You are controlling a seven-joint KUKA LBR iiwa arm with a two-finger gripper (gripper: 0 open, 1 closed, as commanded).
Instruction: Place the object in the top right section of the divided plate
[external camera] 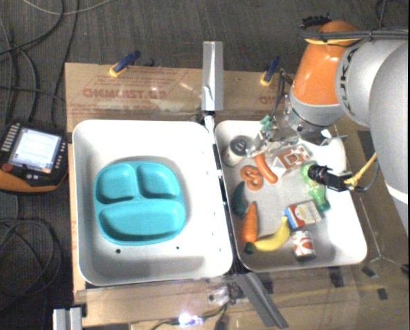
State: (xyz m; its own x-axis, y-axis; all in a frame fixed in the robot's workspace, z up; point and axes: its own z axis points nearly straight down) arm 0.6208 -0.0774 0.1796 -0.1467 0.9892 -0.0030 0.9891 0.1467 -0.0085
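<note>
The arm's gripper (pixel 277 139) hung low over the upper part of the right bin (pixel 356 249), among the toy food; whether the jaws were open or closed could not be told. The divided plate (pixel 142 201), turquoise, sat in the left bin (pixel 88 267), well apart. A banana (pixel 274 238) and carrot (pixel 250 222) lay near the front.

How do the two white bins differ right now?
The left bin holds a blue divided plate; the right bin holds a jumble of small items, among them a banana and a carrot. The gripper is over the right bin, not the left. Both are shallow and white.
</note>
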